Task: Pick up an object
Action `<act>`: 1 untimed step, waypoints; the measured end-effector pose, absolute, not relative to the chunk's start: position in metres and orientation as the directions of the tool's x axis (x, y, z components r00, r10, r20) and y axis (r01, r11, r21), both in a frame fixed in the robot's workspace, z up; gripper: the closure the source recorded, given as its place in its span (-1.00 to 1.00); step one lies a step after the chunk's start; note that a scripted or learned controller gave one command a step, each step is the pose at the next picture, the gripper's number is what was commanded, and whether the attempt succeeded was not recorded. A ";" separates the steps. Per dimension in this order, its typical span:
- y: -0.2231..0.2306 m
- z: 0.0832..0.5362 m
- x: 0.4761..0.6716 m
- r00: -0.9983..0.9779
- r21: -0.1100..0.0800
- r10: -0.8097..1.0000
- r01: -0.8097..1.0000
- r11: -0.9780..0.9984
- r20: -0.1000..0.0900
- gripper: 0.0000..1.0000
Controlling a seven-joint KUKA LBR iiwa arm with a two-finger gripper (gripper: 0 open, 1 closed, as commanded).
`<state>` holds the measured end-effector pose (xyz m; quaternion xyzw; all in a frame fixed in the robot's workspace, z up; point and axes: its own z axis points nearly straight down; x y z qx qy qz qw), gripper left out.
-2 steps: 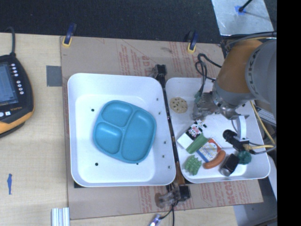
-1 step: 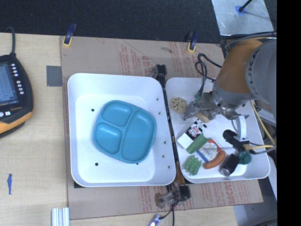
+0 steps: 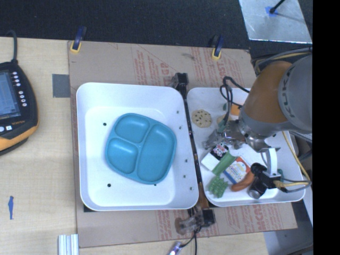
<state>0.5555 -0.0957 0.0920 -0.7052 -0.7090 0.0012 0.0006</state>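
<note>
Cardboard sheet (image 3: pixel 133 62) bears faint red print, unreadable — hand (image 3: pixel 226 137) in right bin (image 3: pixel 204 97), grip state unclear.

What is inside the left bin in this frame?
The left bin holds one blue divided plate, lying flat with its three compartments bare. Small dark dots mark the bin floor around it. Whatever lies under the plate is covered and cannot be seen.

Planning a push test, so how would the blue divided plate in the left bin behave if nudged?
The blue plate looks like stiff moulded plastic, so probably light and rigid. It lies flat on the smooth white bin, so it would likely slide rather than tip or roll.
</note>
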 end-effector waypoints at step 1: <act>-0.097 0.104 0.557 -0.008 0.000 1.000 1.000 0.008 -0.004 1.00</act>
